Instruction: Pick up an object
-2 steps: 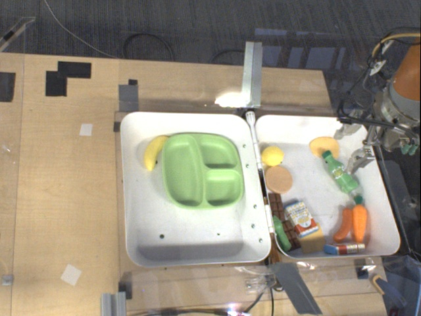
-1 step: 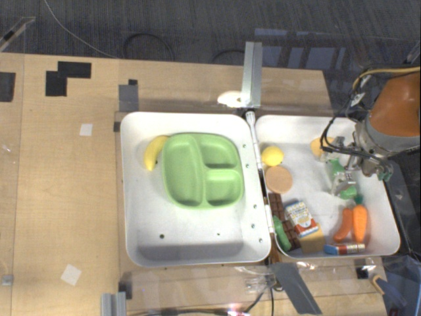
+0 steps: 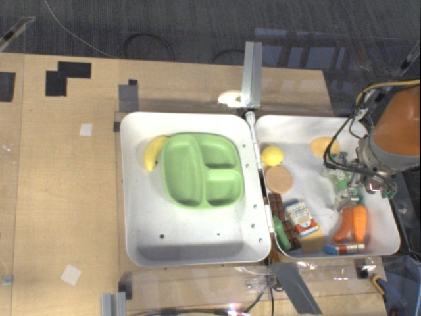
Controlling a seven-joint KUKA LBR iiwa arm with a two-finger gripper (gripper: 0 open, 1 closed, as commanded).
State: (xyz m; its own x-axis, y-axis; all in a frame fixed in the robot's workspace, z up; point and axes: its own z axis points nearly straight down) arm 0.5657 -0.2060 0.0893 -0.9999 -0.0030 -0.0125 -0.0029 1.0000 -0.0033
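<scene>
My gripper (image 3: 347, 195) hangs low over the right side of the right bin (image 3: 299, 127), under the arm's orange band. Directly below it lie two orange carrots (image 3: 353, 222) side by side; whether it touches them I cannot tell. Other items in this bin: a yellow lemon (image 3: 272, 155), a tan round disc (image 3: 279, 179), a small printed carton (image 3: 300, 218), a dark chocolate bar (image 3: 277, 209), a green piece (image 3: 283, 234), a tan block (image 3: 313, 243), a blue and red marker (image 3: 344, 248) and a yellow piece (image 3: 321, 146) partly behind the cables.
The left bin (image 3: 138, 216) bears a green divided tray (image 3: 200, 169) with a banana (image 3: 153, 152) against its left side. A metal post (image 3: 250, 74) stands behind the seam between the bins. Black cables loop around the wrist.
</scene>
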